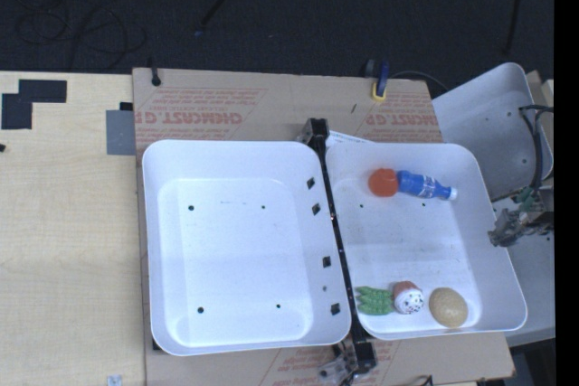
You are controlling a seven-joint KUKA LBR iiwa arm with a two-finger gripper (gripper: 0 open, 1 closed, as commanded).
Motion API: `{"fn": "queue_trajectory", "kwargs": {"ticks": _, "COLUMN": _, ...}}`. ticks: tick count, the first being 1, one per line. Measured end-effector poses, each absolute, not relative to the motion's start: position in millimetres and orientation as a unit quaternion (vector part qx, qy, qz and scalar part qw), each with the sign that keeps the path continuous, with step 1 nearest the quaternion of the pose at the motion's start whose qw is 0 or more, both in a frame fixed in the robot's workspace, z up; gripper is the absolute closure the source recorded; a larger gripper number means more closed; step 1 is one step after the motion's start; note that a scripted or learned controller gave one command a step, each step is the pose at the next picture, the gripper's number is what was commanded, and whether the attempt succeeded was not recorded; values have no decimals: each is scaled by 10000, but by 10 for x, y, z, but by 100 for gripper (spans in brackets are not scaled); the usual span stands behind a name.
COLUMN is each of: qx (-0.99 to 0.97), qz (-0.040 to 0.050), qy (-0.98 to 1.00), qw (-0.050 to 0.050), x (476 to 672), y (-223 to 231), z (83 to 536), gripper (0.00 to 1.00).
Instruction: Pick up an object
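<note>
The right bin (470, 172) holds all the loose objects. An orange ball (383, 183) lies near its far side, touching the cap end of a blue bottle (423, 185) that lies on its side and points right. Along the near wall sit a green leafy toy (374, 300), a small white ball with red patches (408, 297) and a tan egg-shaped object (448, 306), side by side in a row.
The left bin (158, 194) adjoins the right one along a black clipped seam (327, 221). Both rest on brown cardboard (235, 108). A pale grey panel (484, 117) and a small cabled metal fitting (517, 226) stand just beyond the right bin's right wall.
</note>
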State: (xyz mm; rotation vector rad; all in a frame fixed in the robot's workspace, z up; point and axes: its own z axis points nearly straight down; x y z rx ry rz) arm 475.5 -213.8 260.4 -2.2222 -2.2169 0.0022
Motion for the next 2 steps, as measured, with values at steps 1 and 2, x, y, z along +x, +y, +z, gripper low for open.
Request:
{"fn": "queue_trajectory", "kwargs": {"ticks": 1, "qx": -7080, "qz": 2, "qy": -7062, "qw": 7, "x": 4756, "y": -2142, "z": 2635, "gripper": 100}}
{"fn": "queue_trajectory", "kwargs": {"ticks": 2, "qx": -7074, "qz": 0, "qy": -7068, "qw": 4, "x": 4758, "y": -2139, "z": 2671, "gripper": 100}}
